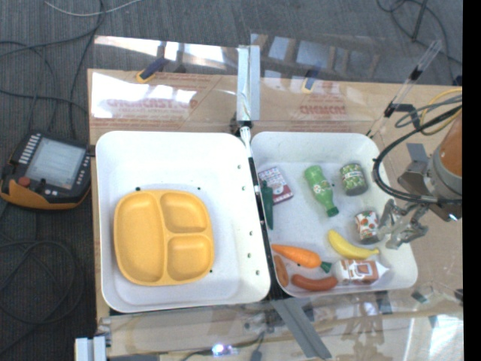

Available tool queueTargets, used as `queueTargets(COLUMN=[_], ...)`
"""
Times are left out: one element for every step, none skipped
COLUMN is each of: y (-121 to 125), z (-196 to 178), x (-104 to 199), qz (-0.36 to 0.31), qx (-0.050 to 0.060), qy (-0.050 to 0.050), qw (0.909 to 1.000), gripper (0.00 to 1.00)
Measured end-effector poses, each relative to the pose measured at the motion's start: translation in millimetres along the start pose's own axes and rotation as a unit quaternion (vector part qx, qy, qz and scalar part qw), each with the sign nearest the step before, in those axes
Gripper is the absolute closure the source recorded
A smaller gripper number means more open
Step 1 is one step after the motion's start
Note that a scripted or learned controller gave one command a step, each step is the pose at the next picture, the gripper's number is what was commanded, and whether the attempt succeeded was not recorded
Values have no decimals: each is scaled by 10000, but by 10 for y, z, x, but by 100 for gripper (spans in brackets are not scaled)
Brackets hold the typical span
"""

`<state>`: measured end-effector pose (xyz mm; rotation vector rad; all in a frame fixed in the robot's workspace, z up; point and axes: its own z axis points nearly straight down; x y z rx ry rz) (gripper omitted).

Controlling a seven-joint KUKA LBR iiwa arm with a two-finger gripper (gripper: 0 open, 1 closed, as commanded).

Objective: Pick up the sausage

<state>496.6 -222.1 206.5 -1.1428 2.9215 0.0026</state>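
Sausage [314,282] crowded into the near edge of the right bin [301,143] — a grasp here risks catching a neighbour.

It is a small reddish-brown link, smooth and rounded, lying flat and nearly lengthwise along the bin's near wall; the carrot [296,256] lies just above it, a small carton [359,271] sits at its right end and the banana [350,247] is just beyond that. With so little room, descending fingers could land on the carrot or carton, nudge the link against the wall, or let its rounded skin slip out. The gripper [398,230] hangs over the bin's right side near a small can [366,225], well apart from the sausage, its fingers spread somewhat and nothing between them.
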Motion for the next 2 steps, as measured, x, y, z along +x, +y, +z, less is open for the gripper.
queueTargets(y=[23, 85], z=[263, 287], x=[26, 83], qz=[-1378, -3701], qx=[-21, -18], qy=[13, -7], qw=[9905, 9290], gripper=[100, 100])
